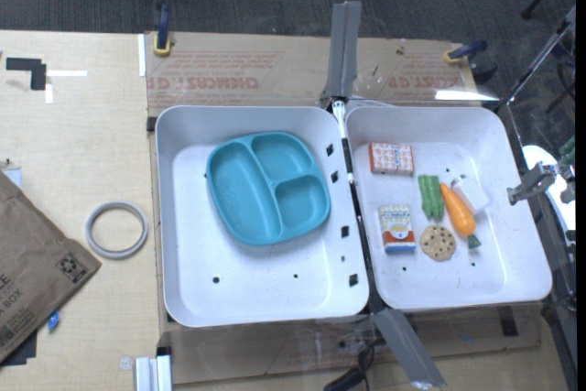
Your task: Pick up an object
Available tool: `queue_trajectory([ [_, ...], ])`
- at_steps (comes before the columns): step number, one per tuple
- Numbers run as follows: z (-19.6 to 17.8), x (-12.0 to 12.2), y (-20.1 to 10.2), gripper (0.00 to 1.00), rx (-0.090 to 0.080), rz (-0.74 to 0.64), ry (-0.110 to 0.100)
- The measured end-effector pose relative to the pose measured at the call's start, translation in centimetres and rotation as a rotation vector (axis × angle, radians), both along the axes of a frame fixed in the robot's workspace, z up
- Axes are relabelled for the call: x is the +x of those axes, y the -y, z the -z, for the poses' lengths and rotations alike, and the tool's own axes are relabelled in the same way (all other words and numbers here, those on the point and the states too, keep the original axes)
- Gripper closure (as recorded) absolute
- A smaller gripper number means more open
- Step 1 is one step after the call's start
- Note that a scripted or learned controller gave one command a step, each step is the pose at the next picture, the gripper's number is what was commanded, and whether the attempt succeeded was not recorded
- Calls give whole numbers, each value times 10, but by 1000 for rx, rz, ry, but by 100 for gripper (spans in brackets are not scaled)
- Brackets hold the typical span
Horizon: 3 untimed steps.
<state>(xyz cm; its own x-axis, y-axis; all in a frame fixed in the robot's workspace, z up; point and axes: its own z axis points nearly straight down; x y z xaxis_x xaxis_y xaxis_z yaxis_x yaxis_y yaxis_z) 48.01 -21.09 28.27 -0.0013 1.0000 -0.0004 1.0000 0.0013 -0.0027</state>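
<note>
Camera view, looking down at a slant: two shallow white bins sat side by side on a pale wooden desk (73, 151), their inner rims touching. The left bin (183, 288) held one thing, a blue divided plate (267, 188), lying flat near the middle.

The right bin (513, 279) held the likely things to pick, a loose cluster of toy food: a red and white box (391, 158) toward the far side, a green pod (430, 197) just beside an orange carrot (458, 211), a small carton (396, 229) and a round cookie (439, 243) nearer the front. The pod and carrot lay almost touching, so either would probably be harder to take cleanly. The box and carton lay apart, with room around them.

At the right rim of that bin, a grey and white part was probably the gripper (533, 185), off to the side of the toys and touching none. Whether it was open or closed could not be told. No pick looked begun.

A sheet of cardboard (247, 73) lay under both bins, seemingly held in place by the clamps (163, 30) at its far edge. A roll of tape (116, 228) and a brown box (32, 270) lay on the desk to the left, well clear of any reach.
</note>
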Motion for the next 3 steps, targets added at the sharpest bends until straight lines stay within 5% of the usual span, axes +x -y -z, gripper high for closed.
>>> queue_trajectory([
  [1,127,34,-29,0,1,-209,0],
  [2,176,77,-22,0,-14,-254,27],
  [3,119,53,-36,0,0,-199,3],
])
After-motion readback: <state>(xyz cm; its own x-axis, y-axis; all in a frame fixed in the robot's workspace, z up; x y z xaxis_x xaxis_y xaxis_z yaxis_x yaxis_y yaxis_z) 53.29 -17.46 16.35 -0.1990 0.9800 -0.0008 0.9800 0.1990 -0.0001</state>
